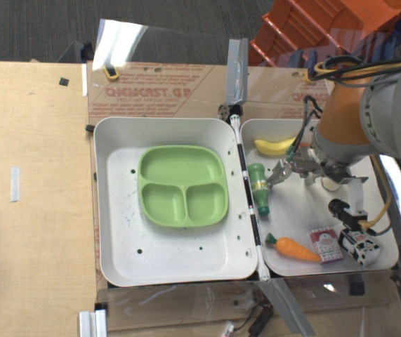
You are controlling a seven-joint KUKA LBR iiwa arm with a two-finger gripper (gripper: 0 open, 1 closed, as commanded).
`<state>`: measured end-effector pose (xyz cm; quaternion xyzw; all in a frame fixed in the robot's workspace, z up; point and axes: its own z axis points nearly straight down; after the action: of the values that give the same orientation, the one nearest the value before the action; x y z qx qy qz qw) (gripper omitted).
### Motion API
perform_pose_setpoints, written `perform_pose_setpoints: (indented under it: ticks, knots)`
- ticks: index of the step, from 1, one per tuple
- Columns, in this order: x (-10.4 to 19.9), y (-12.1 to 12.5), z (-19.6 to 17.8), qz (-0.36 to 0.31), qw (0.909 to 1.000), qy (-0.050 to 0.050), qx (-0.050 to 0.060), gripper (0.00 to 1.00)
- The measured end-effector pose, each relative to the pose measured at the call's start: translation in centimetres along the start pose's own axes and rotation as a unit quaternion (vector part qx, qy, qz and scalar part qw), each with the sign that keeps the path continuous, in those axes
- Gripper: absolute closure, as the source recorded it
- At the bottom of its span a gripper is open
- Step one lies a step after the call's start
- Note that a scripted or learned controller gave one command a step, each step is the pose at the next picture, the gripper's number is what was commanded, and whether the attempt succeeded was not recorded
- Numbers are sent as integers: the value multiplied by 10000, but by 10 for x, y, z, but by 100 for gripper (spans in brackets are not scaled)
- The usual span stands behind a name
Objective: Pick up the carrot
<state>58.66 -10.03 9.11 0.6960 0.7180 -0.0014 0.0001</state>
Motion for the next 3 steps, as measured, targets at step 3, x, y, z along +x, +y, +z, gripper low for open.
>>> perform_pose_setpoints:
  ticks: [3]
  knots:
    - [-99,26,0,-369,9993,-2,-11,0]
